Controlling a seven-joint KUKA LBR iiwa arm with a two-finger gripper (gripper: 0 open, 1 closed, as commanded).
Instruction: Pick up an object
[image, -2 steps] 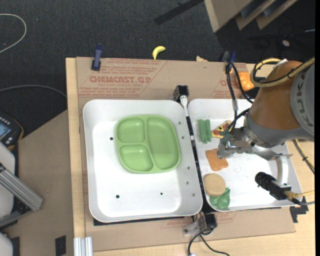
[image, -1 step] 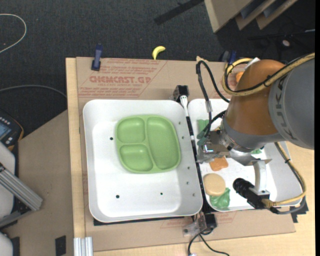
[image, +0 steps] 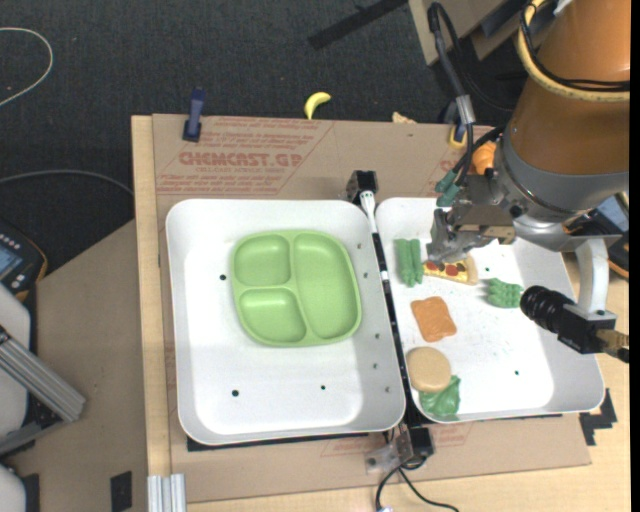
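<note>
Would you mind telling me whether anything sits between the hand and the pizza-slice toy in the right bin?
Nothing visible does: the hand hangs directly over the pizza-slice toy. The green ridged toy lies beside it on the camera's left, apart.

one fixed camera overhead; slanted down on both bins (image: 200, 300)

- Shallow white plastic bins (image: 200, 330): smooth, faintly glossy.
- Pale green divided plastic tray (image: 296, 288): smooth, satin sheen.
- Brown cardboard sheet (image: 240, 150) under the bins: matt, printed red.
- Orange arm band (image: 575, 60): glossy.
</note>
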